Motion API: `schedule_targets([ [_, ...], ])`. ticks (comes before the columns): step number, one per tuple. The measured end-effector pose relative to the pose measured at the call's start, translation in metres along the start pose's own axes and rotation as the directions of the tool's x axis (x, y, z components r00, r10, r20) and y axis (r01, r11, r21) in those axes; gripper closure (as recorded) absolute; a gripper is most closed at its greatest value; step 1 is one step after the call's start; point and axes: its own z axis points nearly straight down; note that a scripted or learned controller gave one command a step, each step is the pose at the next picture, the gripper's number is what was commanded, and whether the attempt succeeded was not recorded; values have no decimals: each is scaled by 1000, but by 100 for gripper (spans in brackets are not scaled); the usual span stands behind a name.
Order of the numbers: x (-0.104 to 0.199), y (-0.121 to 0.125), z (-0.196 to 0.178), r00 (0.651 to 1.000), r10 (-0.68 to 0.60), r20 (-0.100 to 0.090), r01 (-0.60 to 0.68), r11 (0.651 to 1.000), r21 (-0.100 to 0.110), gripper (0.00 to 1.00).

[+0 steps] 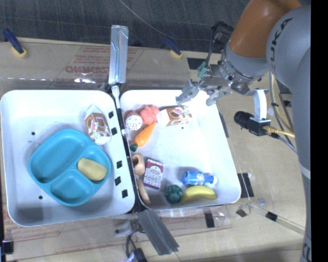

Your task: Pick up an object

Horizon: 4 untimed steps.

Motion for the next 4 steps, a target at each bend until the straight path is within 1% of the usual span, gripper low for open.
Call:
schedule_targets([
  [1,39,-51,153,999,37,-1,-37,999,8,0],
  [2,17,7,147,999,-45,0,45,999,-3,0],
  [3,24,41,183,1000,27,9,-27,999,22,0],
  [4,15,36,176,993,-121,-6,121,992,24,0],
])
